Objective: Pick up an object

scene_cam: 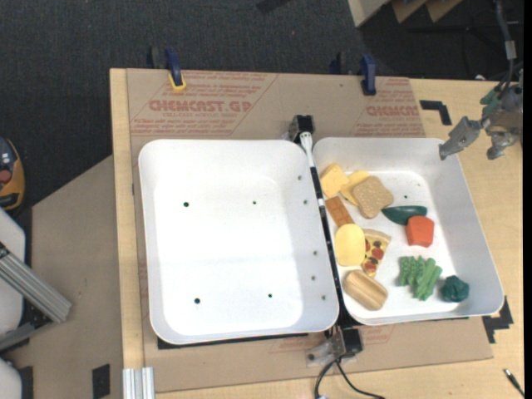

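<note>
Two white bins side by side, right bin (465,223) holding some ten toy foods (370,196) clustered left of centre, left bin (224,239), gripper (490,131) above right bin's far corner, grip state unclear

Red print "CHEMCAST. G P" reads on the brown protective sheet (274,98) covering the bench, far side, just beyond the left bin (166,223). A line of smaller red print sits above it, too small to read. Same red lettering repeats on the far right of the sheet, beyond the right bin (465,206), only "CHEMCAS" legible there. No readable text on either bin or on the items inside.
</note>
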You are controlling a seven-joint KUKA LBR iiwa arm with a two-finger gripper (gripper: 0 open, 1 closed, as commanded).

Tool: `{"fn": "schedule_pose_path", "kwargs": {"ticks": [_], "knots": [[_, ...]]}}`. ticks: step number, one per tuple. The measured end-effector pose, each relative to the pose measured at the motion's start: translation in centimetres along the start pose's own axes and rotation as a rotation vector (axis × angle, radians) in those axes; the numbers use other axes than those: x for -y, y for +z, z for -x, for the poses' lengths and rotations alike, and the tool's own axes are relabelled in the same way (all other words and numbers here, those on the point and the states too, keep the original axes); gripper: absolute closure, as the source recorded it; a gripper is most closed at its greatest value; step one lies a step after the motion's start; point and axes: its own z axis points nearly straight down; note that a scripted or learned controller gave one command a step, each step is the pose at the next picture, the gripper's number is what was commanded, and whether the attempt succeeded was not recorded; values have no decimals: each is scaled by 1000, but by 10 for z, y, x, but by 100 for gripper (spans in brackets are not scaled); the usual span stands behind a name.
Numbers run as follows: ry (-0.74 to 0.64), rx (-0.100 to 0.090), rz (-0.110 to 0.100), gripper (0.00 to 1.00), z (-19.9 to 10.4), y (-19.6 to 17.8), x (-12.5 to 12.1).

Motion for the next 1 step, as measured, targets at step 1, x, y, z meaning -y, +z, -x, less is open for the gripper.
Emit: {"fn": "schedule_pose_path", "kwargs": {"ticks": [1], "knots": [[-9,-4,2,0,-100,-47,42]]}}
